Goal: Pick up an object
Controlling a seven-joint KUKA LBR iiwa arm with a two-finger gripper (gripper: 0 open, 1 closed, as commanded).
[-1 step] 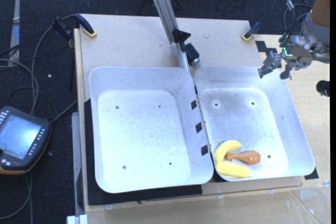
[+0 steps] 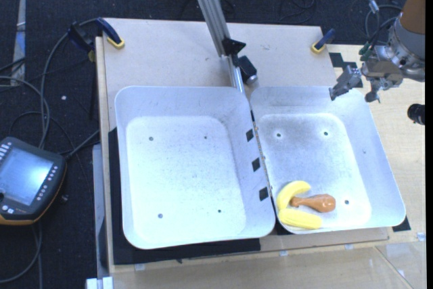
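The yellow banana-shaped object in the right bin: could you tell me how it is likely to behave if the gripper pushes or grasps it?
The banana is curved and smooth-looking, so it may pivot or slip when nudged. An orange drumstick-shaped toy lies against it, so a push would probably move both. It sits near the right bin's front corner, which may crowd the gripper.

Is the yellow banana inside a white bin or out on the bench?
Inside. The curved yellow toy banana lies on the floor of the right shallow white bin, near its front corner, touching a small orange-brown drumstick-shaped toy.
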